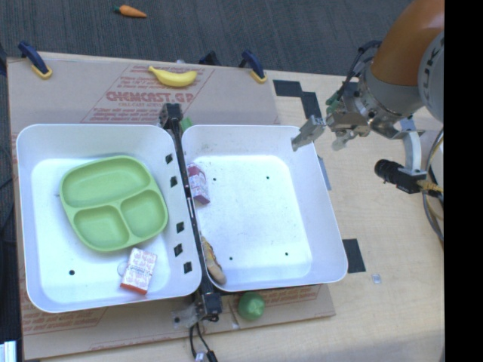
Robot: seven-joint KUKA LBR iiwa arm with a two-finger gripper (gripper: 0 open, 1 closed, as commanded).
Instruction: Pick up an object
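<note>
My gripper (321, 133) hangs over the far right rim of the right bin (317, 202), its two fingers spread apart and nothing between them. A small red and white packet (198, 183) lies against the right bin's left wall. A tan, peanut-shaped object (212, 264) rests in that bin's near left corner. The left bin (30, 225) holds a green divided plate (113, 200) and a red and white box (139, 270) near its front.
A yellow banana (173, 75) lies on the cardboard behind the bins. A green ball (251, 305) sits in front of the right bin. An orange carrot (131, 10) lies on the floor beyond the bench. Blue clamps (35, 59) hold the cardboard's back edge.
</note>
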